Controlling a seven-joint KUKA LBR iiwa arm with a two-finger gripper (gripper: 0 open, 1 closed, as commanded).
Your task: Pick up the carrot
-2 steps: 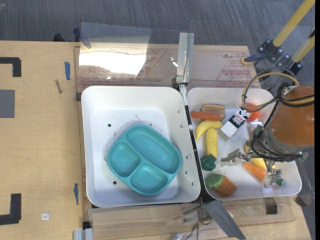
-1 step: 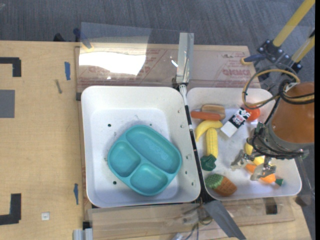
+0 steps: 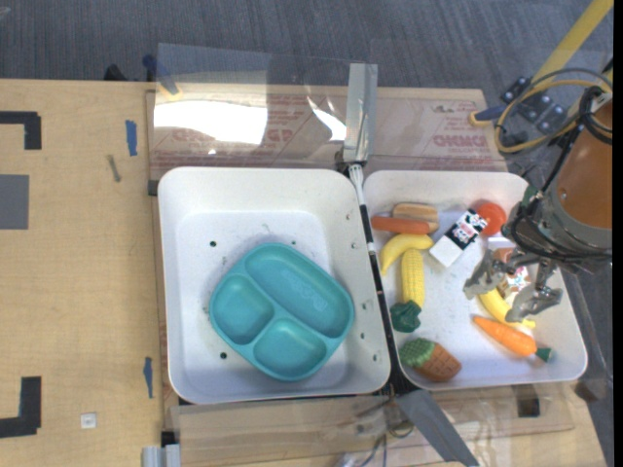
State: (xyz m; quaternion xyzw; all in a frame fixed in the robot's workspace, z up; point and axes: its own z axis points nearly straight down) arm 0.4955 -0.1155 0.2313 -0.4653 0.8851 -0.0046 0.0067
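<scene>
Carrot (image 3: 508, 338) just below end effector (image 3: 514, 291) — apparently spread — banana (image 3: 494, 305) between.

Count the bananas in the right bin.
2. One banana curves beside the corn near the bin's left wall; another banana lies under the claw, partly hidden. More may be concealed there.

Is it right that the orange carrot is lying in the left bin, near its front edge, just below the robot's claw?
Not quite. The carrot lies in the right bin, not the left one. The camera view shows it near that bin's front edge, just below the gripper. The left bin holds a teal divided plate.
</scene>
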